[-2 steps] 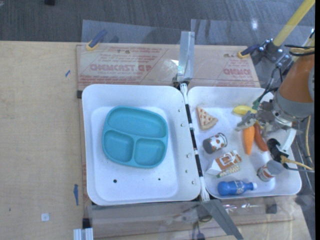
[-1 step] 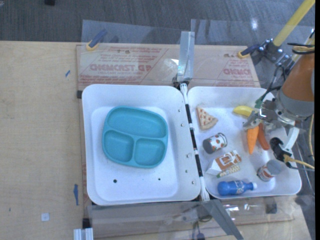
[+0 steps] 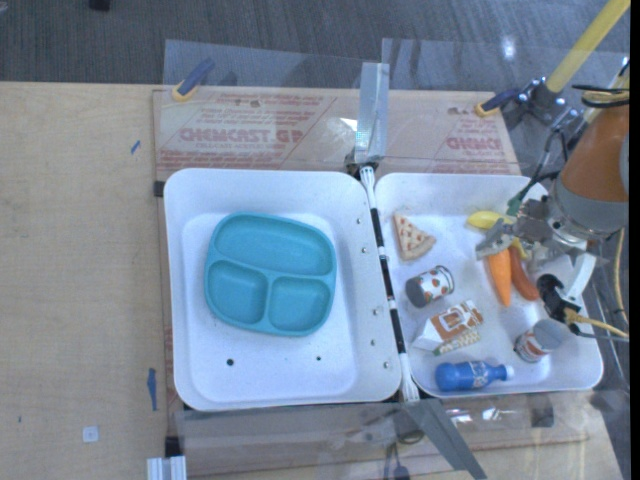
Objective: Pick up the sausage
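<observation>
The sausage (image 3: pixel 524 274), short and reddish, lies in the right bin (image 3: pixel 585 373) near its right side, close against an orange carrot (image 3: pixel 500 279). My gripper (image 3: pixel 510 236) hangs just above the upper ends of the sausage and the carrot, reaching in from the right under the grey wrist and orange band. The gripper body hides the sausage's top end.
Also in the right bin are a yellow piece (image 3: pixel 484 220), a pizza slice (image 3: pixel 411 236), a small can (image 3: pixel 429 286), a carton (image 3: pixel 455 326), a blue bottle (image 3: pixel 471 375) and a second can (image 3: pixel 534 344). The left bin (image 3: pixel 190 268) holds a teal divided plate (image 3: pixel 270 273).
</observation>
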